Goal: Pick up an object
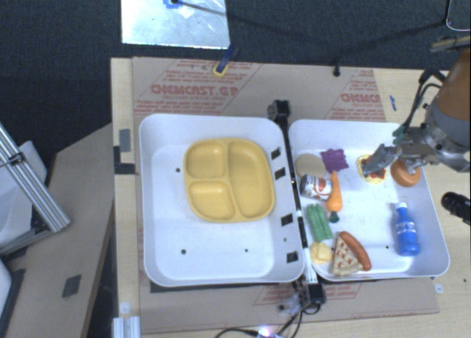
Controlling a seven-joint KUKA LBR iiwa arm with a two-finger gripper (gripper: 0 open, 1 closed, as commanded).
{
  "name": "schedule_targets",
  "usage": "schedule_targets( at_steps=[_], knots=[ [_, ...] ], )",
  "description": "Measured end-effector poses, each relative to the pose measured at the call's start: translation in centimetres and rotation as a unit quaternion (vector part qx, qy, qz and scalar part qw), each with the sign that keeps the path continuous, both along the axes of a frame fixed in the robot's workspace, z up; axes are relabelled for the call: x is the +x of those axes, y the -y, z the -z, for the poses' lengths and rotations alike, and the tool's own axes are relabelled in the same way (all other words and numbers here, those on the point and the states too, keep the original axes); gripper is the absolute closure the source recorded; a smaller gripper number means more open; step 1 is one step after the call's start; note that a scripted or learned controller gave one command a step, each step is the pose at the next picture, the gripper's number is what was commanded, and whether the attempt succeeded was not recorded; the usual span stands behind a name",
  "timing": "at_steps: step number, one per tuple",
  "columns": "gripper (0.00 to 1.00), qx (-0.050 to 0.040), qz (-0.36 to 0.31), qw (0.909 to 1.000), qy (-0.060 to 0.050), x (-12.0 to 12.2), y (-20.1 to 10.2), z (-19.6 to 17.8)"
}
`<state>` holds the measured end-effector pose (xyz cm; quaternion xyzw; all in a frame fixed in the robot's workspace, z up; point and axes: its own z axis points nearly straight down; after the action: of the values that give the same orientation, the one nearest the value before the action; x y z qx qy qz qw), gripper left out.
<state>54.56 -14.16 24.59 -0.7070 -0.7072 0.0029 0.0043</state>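
Camera view: the wooden tabletop (96,182) carries two shallow white plastic bins side by side on a sheet of printed brown cardboard (250,82). The left bin (158,255) holds a smooth yellow plastic plate (228,180) divided into three compartments.

The right bin (427,248) holds a scatter of small toy foods. Along its left side lie a tan rounded piece (309,163), a knobbly purple grape-like cluster (335,158), a small red-and-white can on its side (315,185), a tapered orange carrot (335,194), ribbed green bean pods (319,222), a pale yellow chunk (319,252), a triangular pizza slice with a speckled top (343,257) and a glossy reddish-brown sausage (355,249). Nearer the right wall a blue plastic bottle with a white cap (405,229) lies lengthwise, and a rounded orange fruit shape (405,173) sits towards the far right corner.

The grey arm reaches in from the right, and its metal tool (380,161) hangs over the far part of the right bin, just above a small orange-and-yellow object (371,172). Whether the tool is spread or pressed together cannot be told, and nothing is seen pinched in it.
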Motion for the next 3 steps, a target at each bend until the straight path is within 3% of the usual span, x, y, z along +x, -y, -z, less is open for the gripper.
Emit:
schedule_targets(
  at_steps=[1,3],
  knots=[
    [0.0,-0.001,-0.001,1.0,0.006,0.2,0.0,-0.6],
    [0.0,-0.0003,-0.001,1.0,0.003,-1.5,-0.9,10.2]
  ],
)
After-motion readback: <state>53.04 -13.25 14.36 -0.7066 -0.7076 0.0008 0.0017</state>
